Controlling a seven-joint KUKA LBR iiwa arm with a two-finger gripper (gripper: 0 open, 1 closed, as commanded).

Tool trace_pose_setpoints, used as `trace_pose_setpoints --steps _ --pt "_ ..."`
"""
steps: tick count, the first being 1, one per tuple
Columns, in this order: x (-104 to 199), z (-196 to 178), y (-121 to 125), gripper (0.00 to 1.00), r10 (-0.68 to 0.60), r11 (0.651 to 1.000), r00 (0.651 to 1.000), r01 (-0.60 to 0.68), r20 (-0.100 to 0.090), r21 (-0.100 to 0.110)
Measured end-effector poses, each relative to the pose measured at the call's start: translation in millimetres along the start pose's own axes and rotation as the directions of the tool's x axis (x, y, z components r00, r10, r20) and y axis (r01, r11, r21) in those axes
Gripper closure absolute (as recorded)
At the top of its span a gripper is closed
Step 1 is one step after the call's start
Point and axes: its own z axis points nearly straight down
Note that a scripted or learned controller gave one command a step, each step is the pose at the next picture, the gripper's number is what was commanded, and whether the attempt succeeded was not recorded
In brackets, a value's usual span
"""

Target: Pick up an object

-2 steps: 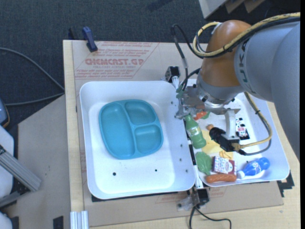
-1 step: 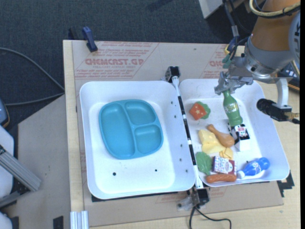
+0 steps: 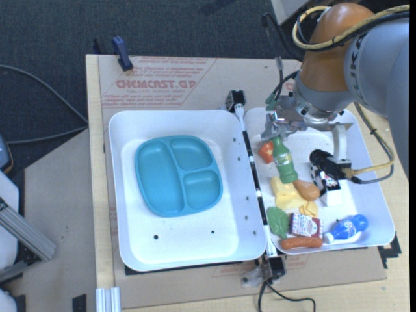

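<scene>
My gripper (image 3: 278, 130) hangs low over the far left part of the right bin (image 3: 377, 203), right above the cap end of a green bottle (image 3: 284, 162). The bottle lies on the bin floor, pointing toward the gripper. A red tomato (image 3: 266, 151) sits just left of the bottle, beside the gripper. Nothing can be seen lifted off the bin floor.
Nearer the front of the right bin lie a yellow piece (image 3: 287, 195), an orange roll (image 3: 307, 189), a green pepper (image 3: 277, 221), a red and white packet (image 3: 304, 225), a sausage (image 3: 300, 242) and a blue bottle (image 3: 348, 228). The left bin (image 3: 130, 233) holds a blue divided tray (image 3: 179, 174).
</scene>
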Motion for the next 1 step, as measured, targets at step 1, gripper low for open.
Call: trace_pose_setpoints --steps 1 --pt "0.2 -10.4 0.7 1.0 -0.001 1.0 1.0 0.001 0.001 -0.002"
